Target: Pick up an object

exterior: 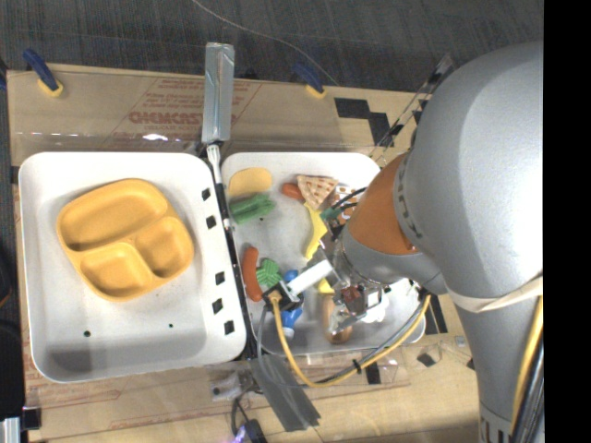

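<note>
The gripper (346,314) is low in the right bin's (242,169) near part, over small toys; I cannot tell its state. Left of it a red sausage (250,272) lies lengthwise, running near to far, beside a green toy (269,272).

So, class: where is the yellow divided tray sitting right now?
The yellow divided tray lies in the left white bin, toward its upper left, apart from the toy food filling the right bin.
</note>
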Robot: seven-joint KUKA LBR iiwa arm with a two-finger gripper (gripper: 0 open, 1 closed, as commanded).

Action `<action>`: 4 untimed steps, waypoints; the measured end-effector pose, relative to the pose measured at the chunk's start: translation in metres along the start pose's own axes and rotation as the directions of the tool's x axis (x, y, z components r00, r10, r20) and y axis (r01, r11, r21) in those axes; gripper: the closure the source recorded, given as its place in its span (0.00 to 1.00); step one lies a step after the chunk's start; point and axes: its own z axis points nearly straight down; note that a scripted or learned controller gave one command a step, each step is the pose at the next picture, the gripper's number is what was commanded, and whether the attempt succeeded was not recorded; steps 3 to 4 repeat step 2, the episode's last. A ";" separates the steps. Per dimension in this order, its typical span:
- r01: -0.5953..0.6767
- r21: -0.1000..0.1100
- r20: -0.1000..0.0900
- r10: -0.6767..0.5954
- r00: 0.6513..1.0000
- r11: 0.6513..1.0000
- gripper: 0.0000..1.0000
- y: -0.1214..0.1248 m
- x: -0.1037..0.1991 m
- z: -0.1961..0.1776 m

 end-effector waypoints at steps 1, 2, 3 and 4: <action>-0.059 0.000 0.003 0.059 0.998 0.998 0.00 0.053 0.110 0.036; 0.047 0.001 0.001 -0.047 0.999 0.999 0.00 0.013 0.057 0.008; 0.047 0.001 0.001 -0.047 0.999 0.999 0.00 0.013 0.057 0.008; 0.047 0.001 0.001 -0.047 0.999 0.999 0.00 0.013 0.057 0.008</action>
